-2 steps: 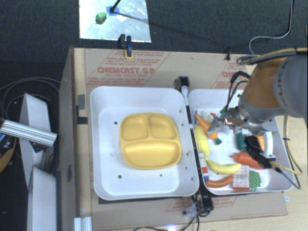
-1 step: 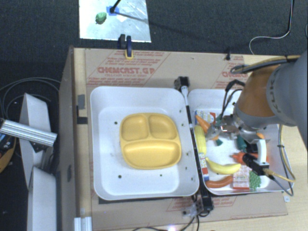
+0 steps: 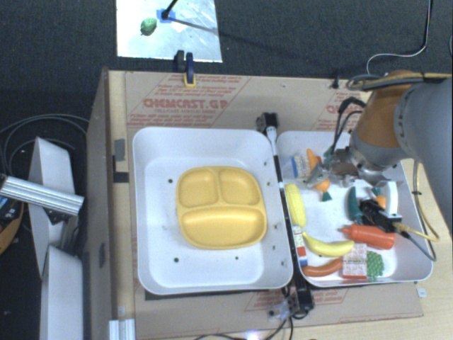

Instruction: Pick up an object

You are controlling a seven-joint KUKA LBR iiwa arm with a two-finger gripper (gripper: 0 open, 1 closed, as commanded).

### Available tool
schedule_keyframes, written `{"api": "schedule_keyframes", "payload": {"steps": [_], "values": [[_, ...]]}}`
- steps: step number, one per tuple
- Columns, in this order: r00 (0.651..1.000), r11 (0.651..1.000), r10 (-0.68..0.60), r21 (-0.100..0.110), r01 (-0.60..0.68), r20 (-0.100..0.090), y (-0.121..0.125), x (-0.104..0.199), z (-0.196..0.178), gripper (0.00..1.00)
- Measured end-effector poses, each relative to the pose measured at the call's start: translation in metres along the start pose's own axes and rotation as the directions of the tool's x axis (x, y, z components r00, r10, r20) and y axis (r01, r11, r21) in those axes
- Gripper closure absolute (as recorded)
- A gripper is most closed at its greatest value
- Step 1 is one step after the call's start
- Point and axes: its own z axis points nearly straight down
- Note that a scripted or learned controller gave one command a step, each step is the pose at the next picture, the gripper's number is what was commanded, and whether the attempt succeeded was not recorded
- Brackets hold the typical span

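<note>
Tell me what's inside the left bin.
The left bin holds a yellow divided plate; its three compartments look bare. Whatever lies under the plate is covered.

Two bins are set side by side on the bench (image 3: 212,94). In the left bin (image 3: 152,154), a divided plate (image 3: 221,207) is placed near the centre. In the right bin (image 3: 417,261), a corn cob (image 3: 294,204) is laid along the left wall, with a banana (image 3: 328,246) just beside it toward the near edge. A sausage (image 3: 322,267) and a small box (image 3: 354,264) are found along the near edge, and a carrot (image 3: 368,236) lies behind the box.
</note>
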Motion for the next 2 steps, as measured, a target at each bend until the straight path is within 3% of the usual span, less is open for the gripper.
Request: {"api": "schedule_keyframes", "payload": {"steps": [1, 2], "values": [[1.000, 1.000, -0.002, 0.006, 0.002, -0.001, 0.050, 0.009, 0.001, 0.00], [1.000, 1.000, 0.002, 0.001, -0.002, -0.001, 0.013, 0.017, 0.000, 0.00]]}}
